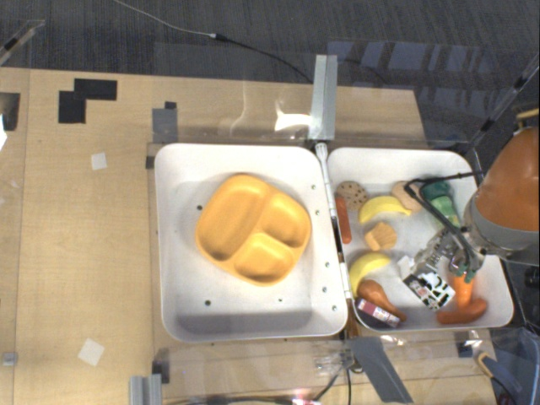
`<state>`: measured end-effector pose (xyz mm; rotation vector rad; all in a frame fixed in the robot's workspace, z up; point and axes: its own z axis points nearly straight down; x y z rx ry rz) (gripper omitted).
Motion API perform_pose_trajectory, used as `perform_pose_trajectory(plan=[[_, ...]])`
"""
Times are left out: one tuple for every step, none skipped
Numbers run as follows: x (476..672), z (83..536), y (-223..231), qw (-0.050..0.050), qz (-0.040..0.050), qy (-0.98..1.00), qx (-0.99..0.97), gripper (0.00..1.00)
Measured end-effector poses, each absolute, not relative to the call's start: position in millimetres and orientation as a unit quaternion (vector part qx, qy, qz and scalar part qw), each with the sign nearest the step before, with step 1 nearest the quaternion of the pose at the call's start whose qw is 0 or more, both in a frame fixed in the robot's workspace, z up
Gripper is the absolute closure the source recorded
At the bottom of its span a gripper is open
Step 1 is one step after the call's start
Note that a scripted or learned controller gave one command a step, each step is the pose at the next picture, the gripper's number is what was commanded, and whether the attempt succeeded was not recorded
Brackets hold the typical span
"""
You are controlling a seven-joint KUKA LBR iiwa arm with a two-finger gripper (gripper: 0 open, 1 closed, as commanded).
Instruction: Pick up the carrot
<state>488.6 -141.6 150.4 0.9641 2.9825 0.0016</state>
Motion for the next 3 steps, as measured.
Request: perform_pose_trajectory(plan=[[497.3,245.6,-166.8,0.009,0.0004,0.945,0.327,1.0],[488.6,192.3,-160.6,0.002,0.0002,0.941,0.339,1.0],[492.0,205.5,-160.2,0.008,0.0008,0.942,0.336,1.0]])
